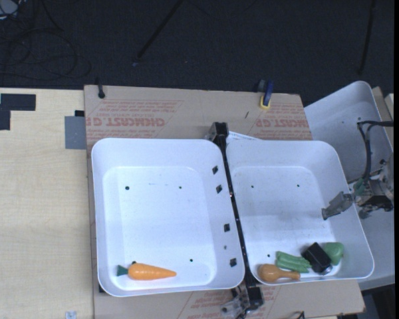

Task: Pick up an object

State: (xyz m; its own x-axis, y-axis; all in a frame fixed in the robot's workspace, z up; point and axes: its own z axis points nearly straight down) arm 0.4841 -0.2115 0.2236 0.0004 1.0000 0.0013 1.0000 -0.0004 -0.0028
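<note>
Grey two-finger gripper (342, 205), its state impossible to tell, hovers at the right white plastic bin's (279, 153) far edge, above clustered toys (green pod (291, 261), black block (316, 257)), presumably approaching.

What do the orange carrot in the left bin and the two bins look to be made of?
Carrot: likely molded plastic, a toy; uniform orange, smooth, faint sheen. Left bin and right bin: probably thin formed plastic; plain white, rounded corners, soft glare on the floors.
</note>
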